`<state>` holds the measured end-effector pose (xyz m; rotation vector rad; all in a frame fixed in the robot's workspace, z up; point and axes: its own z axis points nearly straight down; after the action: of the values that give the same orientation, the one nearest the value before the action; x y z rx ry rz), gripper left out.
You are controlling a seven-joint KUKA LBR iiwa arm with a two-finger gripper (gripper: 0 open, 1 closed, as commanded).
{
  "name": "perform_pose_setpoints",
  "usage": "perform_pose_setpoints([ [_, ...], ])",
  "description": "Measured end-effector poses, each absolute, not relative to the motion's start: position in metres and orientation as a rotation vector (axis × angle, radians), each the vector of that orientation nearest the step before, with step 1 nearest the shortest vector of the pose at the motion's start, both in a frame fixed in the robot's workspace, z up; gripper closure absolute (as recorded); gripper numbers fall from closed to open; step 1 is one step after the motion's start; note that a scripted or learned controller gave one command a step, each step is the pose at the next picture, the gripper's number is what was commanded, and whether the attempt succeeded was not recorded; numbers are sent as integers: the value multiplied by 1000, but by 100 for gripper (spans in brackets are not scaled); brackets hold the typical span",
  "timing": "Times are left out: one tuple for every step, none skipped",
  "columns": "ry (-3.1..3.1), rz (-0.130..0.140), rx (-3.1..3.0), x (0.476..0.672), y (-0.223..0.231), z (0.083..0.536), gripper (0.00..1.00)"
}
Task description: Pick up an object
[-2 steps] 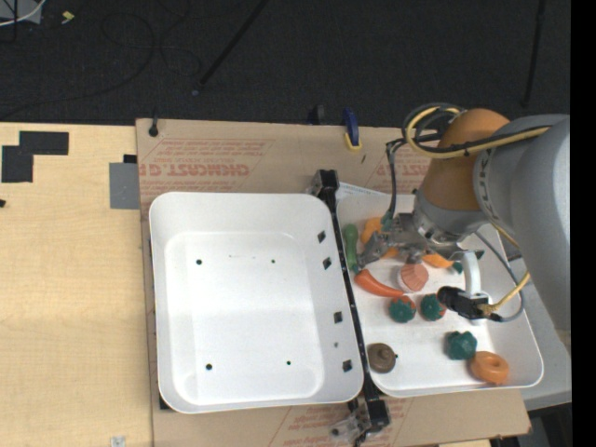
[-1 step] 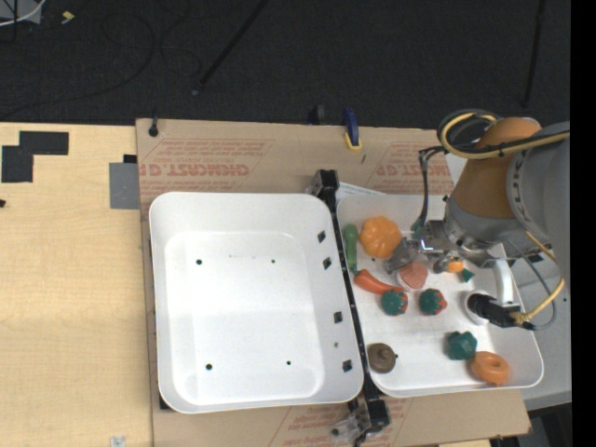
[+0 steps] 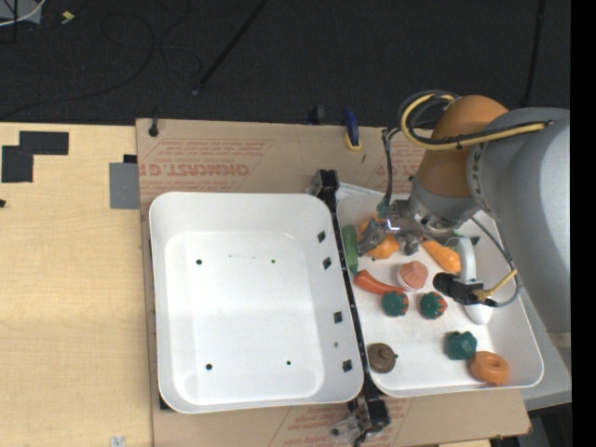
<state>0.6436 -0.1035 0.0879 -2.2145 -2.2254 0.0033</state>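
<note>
1. Bins are sitting side by side on the bench: the left bin is lying bare, and the right bin is holding a scatter of small toy foods.
2. The grey arm is reaching in from three o'clock, its orange band showing above the wrist, and the gripper is hanging low over the upper part of the right bin, at about eleven o'clock of that bin's floor.
3. The wrist is hiding the gripper's tip, so I cannot tell whether the jaws are apart or together, and nothing is showing between them.
4. Directly under the gripper an orange piece is lying, with a green strip at its nine o'clock against the bin wall and a red pepper at its six o'clock.
5. Further toward six o'clock are lying a pink disc, two dark green pieces, a brown nut and an orange ring.
6. My judgement: the arm is making its approach to the crowded cluster, with no grasp yet shown.
7. The next move is calling for a clean closing on a single item, probably the orange piece, without snagging neighbours touching it, then a straight lift.
</note>
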Motion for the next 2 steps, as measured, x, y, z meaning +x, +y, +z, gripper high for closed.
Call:
perform_pose_setpoints([
  [-2218, 8, -2215, 641, -106, 97, 100],
  [-2227, -5, -2216, 619, -48, 193, 100],
])
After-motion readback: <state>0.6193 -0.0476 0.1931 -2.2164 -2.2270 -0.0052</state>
